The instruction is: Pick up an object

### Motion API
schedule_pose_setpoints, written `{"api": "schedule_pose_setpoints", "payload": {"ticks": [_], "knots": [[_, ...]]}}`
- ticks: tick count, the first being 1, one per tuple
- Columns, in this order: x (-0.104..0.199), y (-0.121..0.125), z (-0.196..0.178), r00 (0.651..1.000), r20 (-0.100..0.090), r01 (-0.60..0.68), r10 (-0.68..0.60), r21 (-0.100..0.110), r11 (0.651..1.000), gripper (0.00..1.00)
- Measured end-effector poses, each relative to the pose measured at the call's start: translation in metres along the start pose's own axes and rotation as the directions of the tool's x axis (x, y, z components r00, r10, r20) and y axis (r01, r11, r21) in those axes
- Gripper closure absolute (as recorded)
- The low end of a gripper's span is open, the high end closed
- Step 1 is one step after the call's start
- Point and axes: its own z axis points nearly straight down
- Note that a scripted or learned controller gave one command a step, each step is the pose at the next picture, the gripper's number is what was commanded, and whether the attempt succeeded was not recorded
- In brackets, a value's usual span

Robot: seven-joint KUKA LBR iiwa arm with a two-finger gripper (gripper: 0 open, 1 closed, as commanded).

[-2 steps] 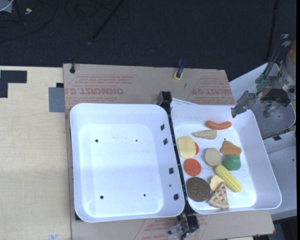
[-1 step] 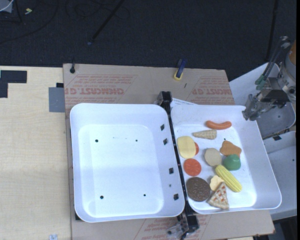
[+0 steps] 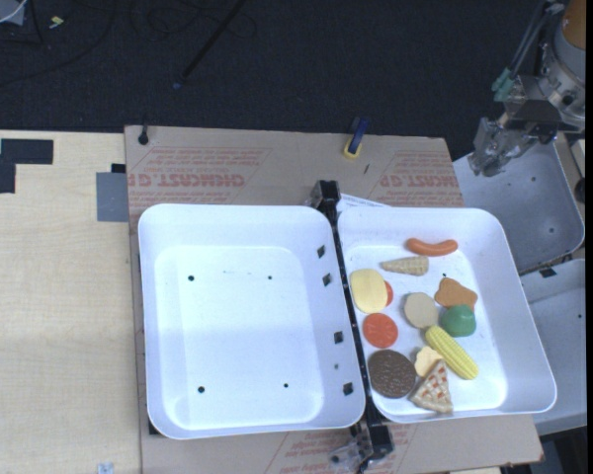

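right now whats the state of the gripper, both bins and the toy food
gripper: raised beyond the right bin's far right corner, nothing visibly held
left bin: flat on the bench
right bin: flat, holding toy food
hot dog: lying loose
corn cob: lying loose

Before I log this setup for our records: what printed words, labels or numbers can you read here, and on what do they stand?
"CHEMCAST GP", seen upside down, red print on the brown protective sheet behind the left bin.
The same red print recurs behind the right bin and along the sheet's near edge, too faint and cut off to read.
No readable text on the bins or toy food.
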Motion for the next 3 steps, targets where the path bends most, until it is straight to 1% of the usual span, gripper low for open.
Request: {"api": "schedule_pose_setpoints", "payload": {"ticks": [1,2,3], "knots": [[0.044,0.028,-0.036,1.0,-0.001,0.0,0.0,0.003,1.0,1.0],[0.081,0.027,-0.103,1.0,-0.001,-0.001,0.001,0.003,1.0,1.0],[0.155,-0.008,-0.11,1.0,-0.002,0.001,-0.001,0.011,1.0,1.0]]}}
